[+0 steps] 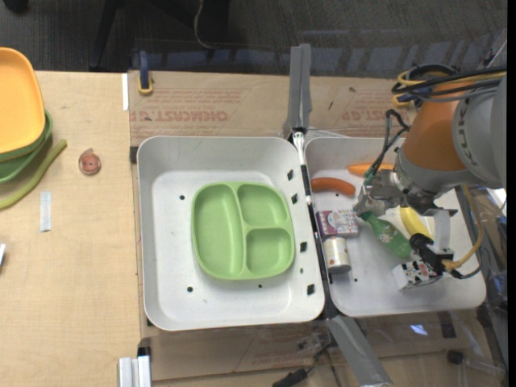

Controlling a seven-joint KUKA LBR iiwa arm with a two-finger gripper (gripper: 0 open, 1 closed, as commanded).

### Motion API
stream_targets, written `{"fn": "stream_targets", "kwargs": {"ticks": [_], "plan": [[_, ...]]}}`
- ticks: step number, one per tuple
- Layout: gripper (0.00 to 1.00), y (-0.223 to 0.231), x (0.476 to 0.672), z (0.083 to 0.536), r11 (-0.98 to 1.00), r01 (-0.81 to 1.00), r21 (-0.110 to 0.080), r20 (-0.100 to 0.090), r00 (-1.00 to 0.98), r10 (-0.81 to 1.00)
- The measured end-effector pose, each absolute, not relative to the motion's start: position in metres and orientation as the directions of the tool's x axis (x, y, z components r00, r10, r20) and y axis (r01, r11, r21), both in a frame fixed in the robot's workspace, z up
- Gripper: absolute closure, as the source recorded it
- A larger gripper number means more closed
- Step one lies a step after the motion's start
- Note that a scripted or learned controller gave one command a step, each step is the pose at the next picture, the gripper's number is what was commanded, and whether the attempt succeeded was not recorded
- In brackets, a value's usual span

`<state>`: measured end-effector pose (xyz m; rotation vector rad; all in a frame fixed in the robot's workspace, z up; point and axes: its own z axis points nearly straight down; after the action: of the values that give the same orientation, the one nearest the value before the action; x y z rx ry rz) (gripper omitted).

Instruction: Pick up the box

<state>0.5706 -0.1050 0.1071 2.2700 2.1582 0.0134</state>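
From where I stood, the arm [451,143] had reached in over the right bin [451,293], and its gripper [372,198] hung low among the clutter there. Whether the gripper was clenched or released I could not tell; the wrist hid too much.

The box [337,222], a small purplish carton, lay on its side near the bin's left wall, just beside the gripper and to its left. Nothing showed it being held.

The crowding was what worried me. A silver can [336,254] sat touching or nearly touching the box below it, an orange sausage-shaped toy [332,186] lay just above, and a green bottle [385,230] slanted right under the gripper. A banana [414,222] and a small white carton [415,273] lay further right. A descent slightly off to the right would likely have closed on the bottle instead. The box also sat near the wall, so one side of the gripper could have jammed against the rim or nudged the can and pushed the box askew.

The left bin [161,280], with its green divided plate [243,230], was well apart from all this.
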Motion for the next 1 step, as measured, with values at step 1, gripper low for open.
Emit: {"fn": "stream_targets", "kwargs": {"ticks": [1], "plan": [[1.0,-0.0472,0.4983,0.1904,0.075,0.997,-0.004,0.0,-0.075,0.997]]}}
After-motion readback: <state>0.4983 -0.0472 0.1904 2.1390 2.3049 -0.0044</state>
